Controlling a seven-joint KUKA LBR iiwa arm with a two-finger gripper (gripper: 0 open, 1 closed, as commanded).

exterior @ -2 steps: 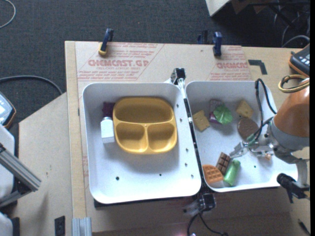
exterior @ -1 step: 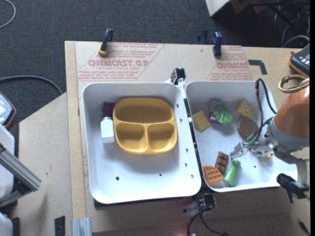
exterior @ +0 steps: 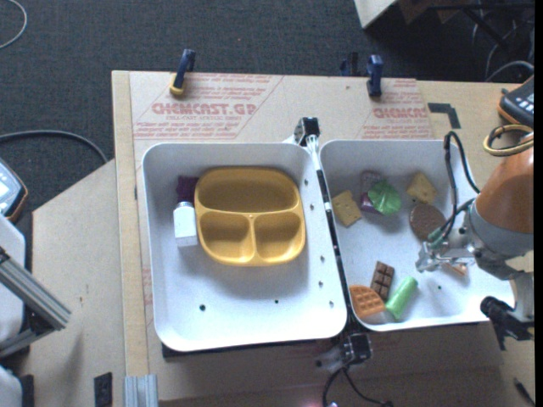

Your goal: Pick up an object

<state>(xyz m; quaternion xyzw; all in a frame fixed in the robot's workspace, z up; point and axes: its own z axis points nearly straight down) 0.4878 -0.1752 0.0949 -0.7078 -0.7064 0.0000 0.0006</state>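
My pincer (exterior: 435, 259) hangs low in the right bin (exterior: 441, 314); its spread I cannot tell. The green tube (exterior: 401, 298) at seven o'clock looks light, stiff and slippery. I'd grip mid-length.

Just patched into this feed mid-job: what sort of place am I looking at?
Likely a robotics lab workbench, not a kitchen: two white bins sit on a board held by clamps, toy food such as a waffle lies loose, and cables trail over dark carpet.
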